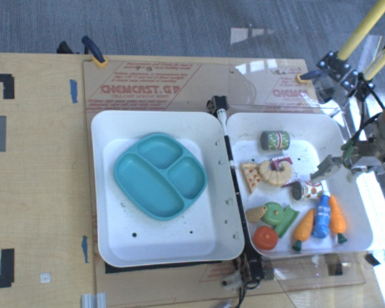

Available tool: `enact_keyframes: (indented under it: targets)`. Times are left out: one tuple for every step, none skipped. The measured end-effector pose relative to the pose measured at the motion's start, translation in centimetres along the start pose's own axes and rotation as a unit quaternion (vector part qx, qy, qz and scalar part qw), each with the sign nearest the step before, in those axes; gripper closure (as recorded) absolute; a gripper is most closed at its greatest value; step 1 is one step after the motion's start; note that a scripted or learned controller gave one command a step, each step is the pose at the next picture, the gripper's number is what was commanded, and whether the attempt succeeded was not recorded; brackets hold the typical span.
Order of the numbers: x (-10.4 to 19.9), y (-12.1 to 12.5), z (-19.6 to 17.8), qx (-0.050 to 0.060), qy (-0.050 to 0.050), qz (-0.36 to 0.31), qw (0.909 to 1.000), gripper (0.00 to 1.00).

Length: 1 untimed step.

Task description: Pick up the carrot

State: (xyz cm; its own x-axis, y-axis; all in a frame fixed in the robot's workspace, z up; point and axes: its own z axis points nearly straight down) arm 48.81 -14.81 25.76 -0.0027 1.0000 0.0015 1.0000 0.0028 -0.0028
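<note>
You have two carrots in the right bin (321, 130), both at its near right corner. One carrot (337, 215) lies just beside the right wall, touching the blue bottle (322, 215) on its left. The other carrot (303, 226) lies on the far side of that bottle, with the green toy (283, 218) and the tomato (265, 237) crowding its left. Room along the near rim is tight for both.

The jaws (325, 167) sit at the right side of this bin, just far of the carrots and above the small red-and-white item (306, 190); you cannot tell from this view how wide they stand, and nothing shows between them.

The far half of the bin is more open: a green can (274, 140), a pizza slice (250, 175) and a pastry (276, 172) sit well apart from the walls.

The left bin (109, 191) carries a teal divided plate (159, 175), with free floor along its near edge.
</note>
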Motion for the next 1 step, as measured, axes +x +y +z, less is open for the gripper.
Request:
enact_keyframes:
  targets:
    - [-6.80,-1.22,12.81,0.004,0.001,-0.093,0.9957,0.00]
